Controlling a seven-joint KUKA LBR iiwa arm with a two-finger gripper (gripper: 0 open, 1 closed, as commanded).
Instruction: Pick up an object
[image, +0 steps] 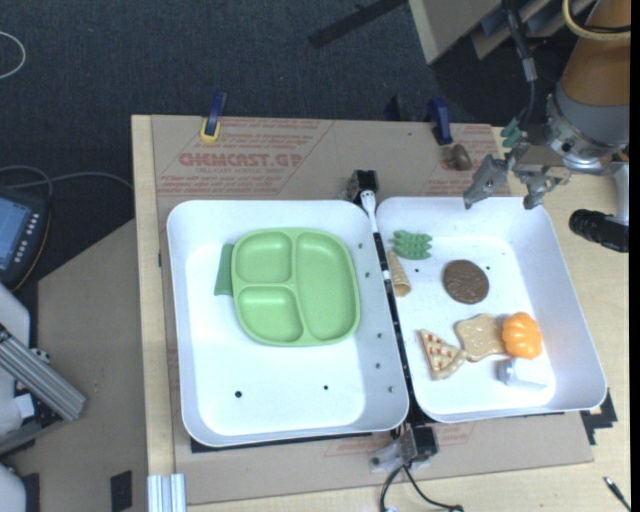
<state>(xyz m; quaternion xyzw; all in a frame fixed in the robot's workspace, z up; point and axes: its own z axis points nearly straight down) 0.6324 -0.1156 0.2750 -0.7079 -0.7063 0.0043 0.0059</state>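
The right bin (540, 232) holds several toy foods: a green leafy piece (412, 243), an ice-cream cone (399, 274), a brown round patty (466, 282), a pizza slice (439, 353), a toast slice (480, 337), an orange fruit (521, 335) and a small grey-white piece (520, 376). My gripper (508, 187) hangs open above the bin's far edge, its two fingers spread wide, nothing between them. It is well behind the patty and apart from every object.
The left bin (200, 300) carries a green three-compartment plate (295, 286). A black divider (385, 290) runs between the bins. Clamps (211, 118) sit on the bench's far edge, and a small brown object (459, 156) lies behind the right bin.
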